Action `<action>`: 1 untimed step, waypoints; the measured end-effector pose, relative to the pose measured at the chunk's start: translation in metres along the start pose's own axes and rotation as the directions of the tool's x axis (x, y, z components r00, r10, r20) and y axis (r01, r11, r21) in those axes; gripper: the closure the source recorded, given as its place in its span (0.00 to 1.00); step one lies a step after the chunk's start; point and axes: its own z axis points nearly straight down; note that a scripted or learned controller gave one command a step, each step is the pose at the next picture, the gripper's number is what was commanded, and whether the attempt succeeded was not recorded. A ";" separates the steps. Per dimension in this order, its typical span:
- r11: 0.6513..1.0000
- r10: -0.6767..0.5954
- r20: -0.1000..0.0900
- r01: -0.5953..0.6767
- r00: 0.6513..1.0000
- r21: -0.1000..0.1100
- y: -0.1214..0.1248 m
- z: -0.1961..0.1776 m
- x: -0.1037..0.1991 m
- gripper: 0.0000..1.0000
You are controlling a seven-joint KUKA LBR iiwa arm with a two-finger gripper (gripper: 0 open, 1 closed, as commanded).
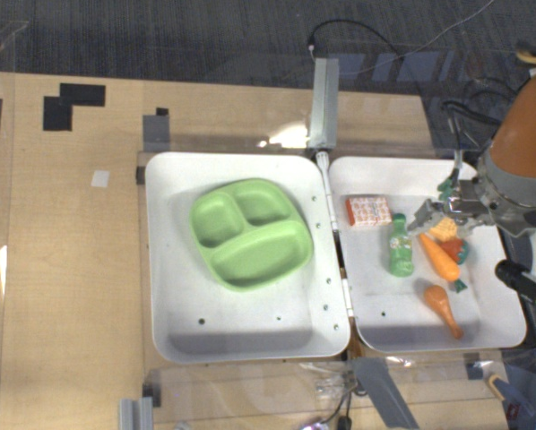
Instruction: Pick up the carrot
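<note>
A: Where's the carrot?

B: Right bin (492,330), toward its right side. Carrot (442,257) lies flat, long axis diagonal — one end at upper left under the end effector (445,210), green-tipped end at lower right. Which end is the thin one I can't tell. A yellow piece (445,229) touches its upper end; a green bottle (400,247) stands just beside it on the left.

A: End effector state?

B: Hangs just over the carrot's upper end. Open or closed — can't tell; nothing visibly between the fingers.

A: How to do the grasp well?

B: My read: turn the wrist so the fingers close across the diagonal, not along it. Aim mid-body, clear of the yellow piece and the orange skittle-shaped toy (443,309) lower down. Descend straight.
</note>
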 end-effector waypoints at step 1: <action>0.992 -0.124 0.002 0.124 0.992 -0.002 0.021 0.004 -0.050 0.00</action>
